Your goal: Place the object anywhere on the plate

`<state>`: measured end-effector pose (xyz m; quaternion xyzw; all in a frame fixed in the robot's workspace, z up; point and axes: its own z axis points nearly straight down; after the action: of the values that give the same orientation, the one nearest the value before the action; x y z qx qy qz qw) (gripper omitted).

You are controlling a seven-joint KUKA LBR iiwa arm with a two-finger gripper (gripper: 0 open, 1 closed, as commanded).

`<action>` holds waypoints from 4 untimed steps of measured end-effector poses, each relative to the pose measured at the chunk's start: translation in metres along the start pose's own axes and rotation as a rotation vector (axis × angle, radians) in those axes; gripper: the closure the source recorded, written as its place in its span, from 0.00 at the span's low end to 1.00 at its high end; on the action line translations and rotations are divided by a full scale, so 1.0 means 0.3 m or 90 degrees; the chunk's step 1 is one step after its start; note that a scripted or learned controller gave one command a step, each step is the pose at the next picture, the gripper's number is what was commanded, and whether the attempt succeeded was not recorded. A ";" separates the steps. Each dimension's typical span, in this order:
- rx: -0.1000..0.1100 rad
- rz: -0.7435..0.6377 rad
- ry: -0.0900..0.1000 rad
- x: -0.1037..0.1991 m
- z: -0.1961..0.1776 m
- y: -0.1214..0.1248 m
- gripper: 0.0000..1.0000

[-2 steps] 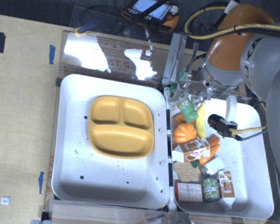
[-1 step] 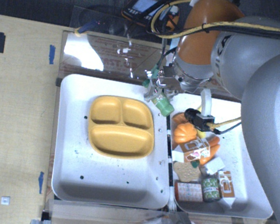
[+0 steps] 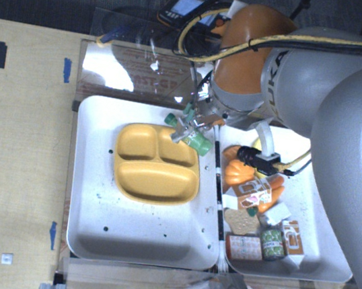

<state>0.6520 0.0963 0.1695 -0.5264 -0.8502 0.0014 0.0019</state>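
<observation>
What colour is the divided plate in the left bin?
Yellow-orange all over: the plate, seen plainly in the camera view.

Grey arm point(image 3: 327, 82); orange band point(image 3: 251, 46); yellow cable point(image 3: 320, 41)

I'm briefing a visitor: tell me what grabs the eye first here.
The huge grey arm sweeps in from the right. Its gripper hovers with a green object at the top right corner of the yellow divided plate in the left bin. Cluttered packets fill the right bin.
</observation>
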 end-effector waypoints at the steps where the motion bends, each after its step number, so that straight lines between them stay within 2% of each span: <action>1: -0.003 -0.131 -0.002 0.031 0.030 0.061 1.00; 2: -0.005 -0.228 -0.004 0.052 0.176 0.010 1.00; 3: -0.003 -0.174 -0.002 0.087 -0.190 0.022 1.00; 4: -0.004 -0.236 -0.003 0.158 -0.093 0.112 1.00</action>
<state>0.6611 0.1538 0.1974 -0.3606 -0.9327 -0.0005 -0.0011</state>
